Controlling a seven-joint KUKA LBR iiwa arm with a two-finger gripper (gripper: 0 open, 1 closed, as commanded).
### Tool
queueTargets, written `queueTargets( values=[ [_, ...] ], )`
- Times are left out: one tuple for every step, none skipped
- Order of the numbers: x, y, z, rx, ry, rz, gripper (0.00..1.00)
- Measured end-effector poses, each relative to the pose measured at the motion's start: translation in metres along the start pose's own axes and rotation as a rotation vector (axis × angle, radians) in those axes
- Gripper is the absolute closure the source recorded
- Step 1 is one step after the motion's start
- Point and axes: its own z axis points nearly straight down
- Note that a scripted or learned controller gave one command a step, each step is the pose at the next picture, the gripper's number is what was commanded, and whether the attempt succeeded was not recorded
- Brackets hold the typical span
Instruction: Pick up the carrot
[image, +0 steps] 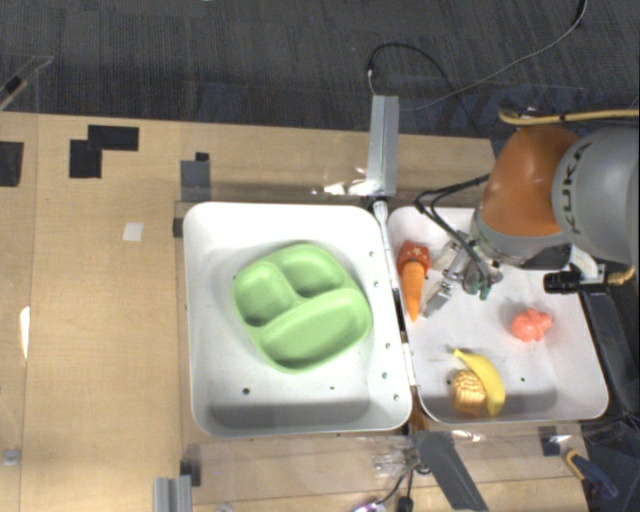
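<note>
One carrot (411, 280) in right bin (560, 400), lying along left wall, thick end up top. Pincer (437, 300) just beside it, jaws open, nothing held. Carrot prob. light, stiff, smooth, tapered; may roll. Best grip across thick mid-section.

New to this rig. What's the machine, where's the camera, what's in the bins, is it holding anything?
One fixed camera looks down at a slant on two shallow white bins. The grey and orange robot arm reaches in from the right; its gripper hangs over the right bin, just beside the carrot along that bin's left edge. Nothing is visibly held. The same bin also holds a banana, a small yellow-brown item against it, and a pink toy. The left bin holds a green divided plate.
</note>
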Motion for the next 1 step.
queueTargets(
  values=[
    [-0.0207, 0.0015, 0.0006, -0.004, 0.002, -0.319, 0.0]
  ],
)
